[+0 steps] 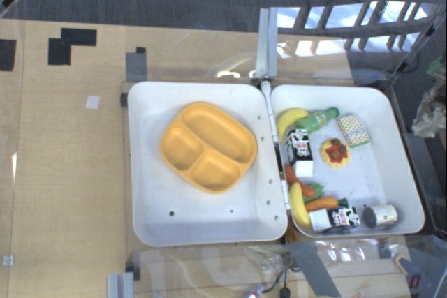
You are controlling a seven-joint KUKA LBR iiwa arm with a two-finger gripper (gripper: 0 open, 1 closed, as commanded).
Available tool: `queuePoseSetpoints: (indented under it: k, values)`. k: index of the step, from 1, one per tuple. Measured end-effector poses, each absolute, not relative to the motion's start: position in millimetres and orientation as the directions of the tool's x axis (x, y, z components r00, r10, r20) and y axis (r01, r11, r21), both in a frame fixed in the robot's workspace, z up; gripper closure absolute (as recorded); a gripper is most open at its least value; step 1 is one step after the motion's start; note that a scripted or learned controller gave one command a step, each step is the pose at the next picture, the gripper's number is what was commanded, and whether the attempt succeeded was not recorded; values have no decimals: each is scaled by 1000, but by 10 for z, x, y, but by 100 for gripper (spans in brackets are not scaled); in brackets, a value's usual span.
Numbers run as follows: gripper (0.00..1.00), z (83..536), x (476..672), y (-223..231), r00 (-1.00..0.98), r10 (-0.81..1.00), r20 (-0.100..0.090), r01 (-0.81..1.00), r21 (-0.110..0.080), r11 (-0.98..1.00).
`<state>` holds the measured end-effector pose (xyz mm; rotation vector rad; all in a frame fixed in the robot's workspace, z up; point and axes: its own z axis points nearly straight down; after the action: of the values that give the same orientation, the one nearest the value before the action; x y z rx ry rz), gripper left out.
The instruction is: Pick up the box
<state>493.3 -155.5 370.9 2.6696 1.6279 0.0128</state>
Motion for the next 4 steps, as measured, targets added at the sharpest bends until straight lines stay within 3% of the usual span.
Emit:
queuePoseSetpoints:
  k: [2,3,4]
  values:
    - [100,3929,4967,-1540,444,896,-1,896,26,-444]
    - [100,4367,4878,-1846,11,1000,-4,1000,9,-11]
    - [100,4375,5131,-1975,-506,863,-10,863,9,506]
